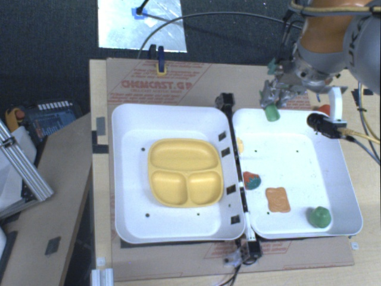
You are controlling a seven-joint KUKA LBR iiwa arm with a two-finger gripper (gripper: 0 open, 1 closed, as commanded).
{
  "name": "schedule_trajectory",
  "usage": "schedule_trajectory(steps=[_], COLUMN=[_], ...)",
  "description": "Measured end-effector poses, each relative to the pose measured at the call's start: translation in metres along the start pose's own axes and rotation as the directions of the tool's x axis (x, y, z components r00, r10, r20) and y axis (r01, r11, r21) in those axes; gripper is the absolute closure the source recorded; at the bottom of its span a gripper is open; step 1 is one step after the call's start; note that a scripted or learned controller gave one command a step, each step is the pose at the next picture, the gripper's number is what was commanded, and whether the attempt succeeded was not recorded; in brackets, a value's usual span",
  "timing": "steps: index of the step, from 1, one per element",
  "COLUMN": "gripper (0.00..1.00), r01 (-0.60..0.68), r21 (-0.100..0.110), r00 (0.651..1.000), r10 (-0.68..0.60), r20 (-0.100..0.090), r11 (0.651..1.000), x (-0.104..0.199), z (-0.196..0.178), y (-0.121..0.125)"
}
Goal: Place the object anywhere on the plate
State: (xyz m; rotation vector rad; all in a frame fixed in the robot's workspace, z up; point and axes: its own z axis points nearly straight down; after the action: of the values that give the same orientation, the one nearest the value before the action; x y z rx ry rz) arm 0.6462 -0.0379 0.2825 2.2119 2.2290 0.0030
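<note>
The left half of the frame is taken up by the left bin (pixel 128 159), in whose middle a yellow three-compartment plate (pixel 181 171) is seated flat. The right bin (pixel 339 177) is seen beside it, the two joined along a black hinge strip at mid-frame. The arm (pixel 333 22) is seen at the upper right, its orange band uppermost. The gripper (pixel 272 105) is lowered over the upper left corner of the right bin, its fingers closed on a small green object (pixel 272 113) that shows just below them. An orange waffle-shaped piece (pixel 277 199) is lain toward the bottom of the right bin, a green ball-like piece (pixel 319 217) at its lower right, and a small red and teal piece (pixel 252 180) near the hinge.
</note>
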Motion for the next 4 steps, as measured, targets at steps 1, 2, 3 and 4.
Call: schedule_trajectory(steps=[1,2,3,4], gripper=[1.00,1.00,1.00,1.00], r01=[0.001,0.002,0.002,0.001], r21=[0.002,0.002,0.003,0.001], r00=[1.000,1.000,1.000,1.000], r10=[-0.001,-0.002,-0.002,-0.001], r20=[-0.001,-0.001,-0.001,-0.002], r11=[1.000,1.000,1.000,1.000], x=[0.050,0.104,0.158,0.208], z=[0.019,0.018,0.034,0.036], y=[0.001,-0.006,-0.023,-0.028])
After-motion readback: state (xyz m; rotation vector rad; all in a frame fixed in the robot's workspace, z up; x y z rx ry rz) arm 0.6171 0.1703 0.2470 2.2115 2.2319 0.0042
